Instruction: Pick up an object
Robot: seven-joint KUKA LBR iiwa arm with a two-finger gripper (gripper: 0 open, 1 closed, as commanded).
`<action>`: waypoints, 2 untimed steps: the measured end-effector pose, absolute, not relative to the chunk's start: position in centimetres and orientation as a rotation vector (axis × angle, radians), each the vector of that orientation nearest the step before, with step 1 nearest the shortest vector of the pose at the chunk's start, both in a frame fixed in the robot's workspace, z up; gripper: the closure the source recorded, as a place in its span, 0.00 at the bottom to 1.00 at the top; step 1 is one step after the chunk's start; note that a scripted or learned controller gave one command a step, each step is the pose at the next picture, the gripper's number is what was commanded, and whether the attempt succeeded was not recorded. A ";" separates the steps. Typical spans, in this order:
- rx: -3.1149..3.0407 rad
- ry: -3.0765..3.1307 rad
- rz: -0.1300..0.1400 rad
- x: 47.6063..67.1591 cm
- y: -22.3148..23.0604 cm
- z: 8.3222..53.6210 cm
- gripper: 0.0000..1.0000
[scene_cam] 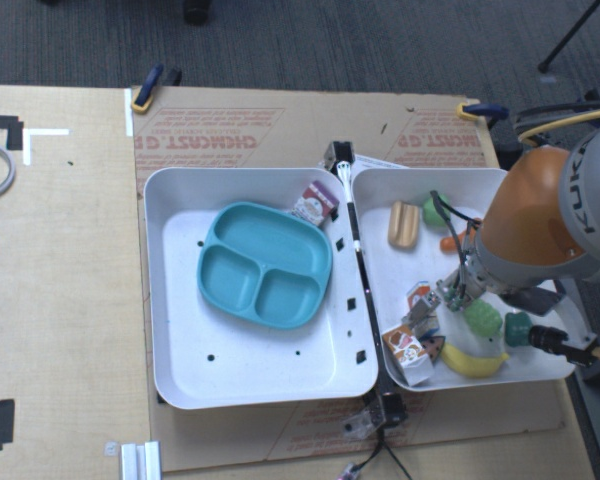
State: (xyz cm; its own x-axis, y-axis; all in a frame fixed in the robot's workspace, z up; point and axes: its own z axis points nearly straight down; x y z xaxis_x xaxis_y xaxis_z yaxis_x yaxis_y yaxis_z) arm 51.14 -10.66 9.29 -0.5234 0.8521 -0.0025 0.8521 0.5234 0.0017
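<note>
In the right bin (405, 181), the gripper (448, 296) hangs low just left of a green toy (483, 318), above the banana (472, 361), and I cannot tell if it holds anything.

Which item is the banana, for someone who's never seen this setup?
Start at the right-hand white bin, the one the arm reaches into. Go to its near edge: the banana lies there, just right of a small carton and below a green lump. It is the only yellow, curved thing in that bin.
</note>
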 end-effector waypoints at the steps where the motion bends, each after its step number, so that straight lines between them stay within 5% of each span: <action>1: 1.535 2.737 0.001 51.2 -10.7 10.2 1.00; 2: 1.534 2.737 0.001 51.2 -10.7 10.2 0.00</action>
State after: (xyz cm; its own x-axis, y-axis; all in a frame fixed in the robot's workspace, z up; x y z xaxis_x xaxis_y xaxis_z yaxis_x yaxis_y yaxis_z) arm 51.21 -10.68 10.24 -0.5217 0.8531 -0.0029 0.8531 0.5217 0.0025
